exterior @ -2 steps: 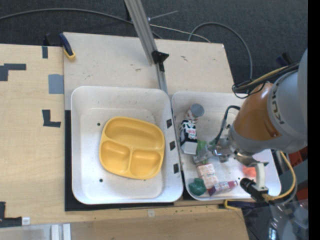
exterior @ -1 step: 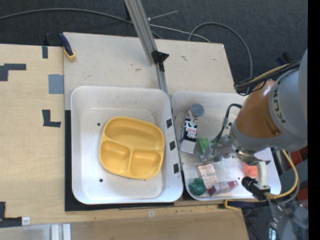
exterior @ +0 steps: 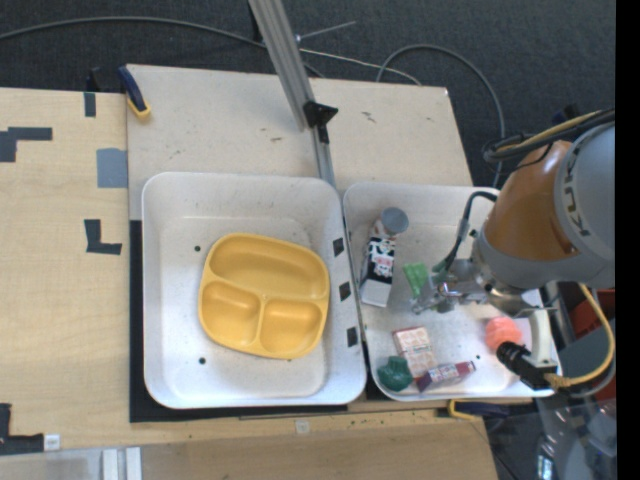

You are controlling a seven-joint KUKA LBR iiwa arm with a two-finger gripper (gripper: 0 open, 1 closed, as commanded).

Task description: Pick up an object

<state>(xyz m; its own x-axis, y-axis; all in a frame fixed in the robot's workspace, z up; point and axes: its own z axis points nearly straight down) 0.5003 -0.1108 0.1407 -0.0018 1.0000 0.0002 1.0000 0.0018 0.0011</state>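
Right now I have the gripper (exterior: 432, 298) low inside the right bin (exterior: 455, 196), its metal tips next to a green object (exterior: 415, 276) that lies just to their upper left, touching or nearly so. I cannot tell from this slanted view how the tips are set, nor whether anything sits between them. The green piece looks flat and soft-edged, its long axis running roughly up the frame. Further left stands a small milk carton (exterior: 379, 261) printed with a black-and-white cow, box-shaped cardboard, with a grey cap-like disc (exterior: 394, 219) above it. Below the tips lie a pinkish wrapped block (exterior: 412, 344), a dark green lump (exterior: 395, 373) and a slim red tube (exterior: 446, 373). The left bin (exterior: 165, 268) holds a glossy yellow divided plate (exterior: 264, 295). I judge the green piece nearest.
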